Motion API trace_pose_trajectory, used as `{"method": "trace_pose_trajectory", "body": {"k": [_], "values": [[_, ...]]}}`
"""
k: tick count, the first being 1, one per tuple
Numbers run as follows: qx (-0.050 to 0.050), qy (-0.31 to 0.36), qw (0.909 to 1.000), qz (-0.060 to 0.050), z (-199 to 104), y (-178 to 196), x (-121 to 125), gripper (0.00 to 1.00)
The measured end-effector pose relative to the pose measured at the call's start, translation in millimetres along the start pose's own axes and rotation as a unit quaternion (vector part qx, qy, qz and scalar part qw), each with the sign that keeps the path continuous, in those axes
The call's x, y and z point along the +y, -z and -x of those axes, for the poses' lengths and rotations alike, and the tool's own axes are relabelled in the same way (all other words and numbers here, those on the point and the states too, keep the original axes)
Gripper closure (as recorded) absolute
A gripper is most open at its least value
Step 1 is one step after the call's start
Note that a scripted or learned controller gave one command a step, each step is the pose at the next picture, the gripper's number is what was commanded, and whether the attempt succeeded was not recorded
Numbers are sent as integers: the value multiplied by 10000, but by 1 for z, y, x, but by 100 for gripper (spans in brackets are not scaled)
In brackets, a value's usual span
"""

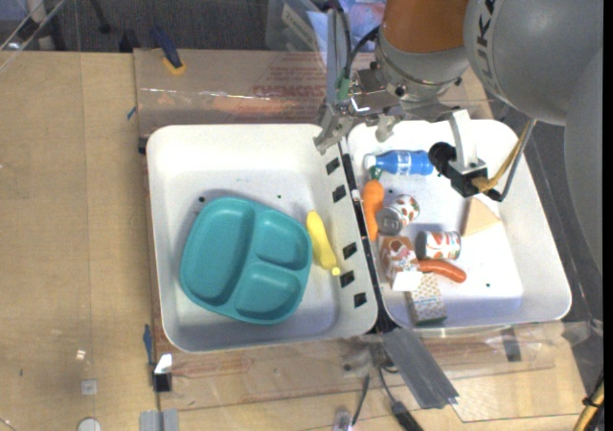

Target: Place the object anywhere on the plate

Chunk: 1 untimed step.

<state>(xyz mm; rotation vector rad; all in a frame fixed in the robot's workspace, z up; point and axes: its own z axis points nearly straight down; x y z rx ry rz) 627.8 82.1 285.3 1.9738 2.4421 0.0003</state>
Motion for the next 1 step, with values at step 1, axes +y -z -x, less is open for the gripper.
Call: {"method": "trace_pose_trajectory", "body": {"k": [1], "values": [[7, -1079, 9942, 2, -58, -166, -4, 0]]}}
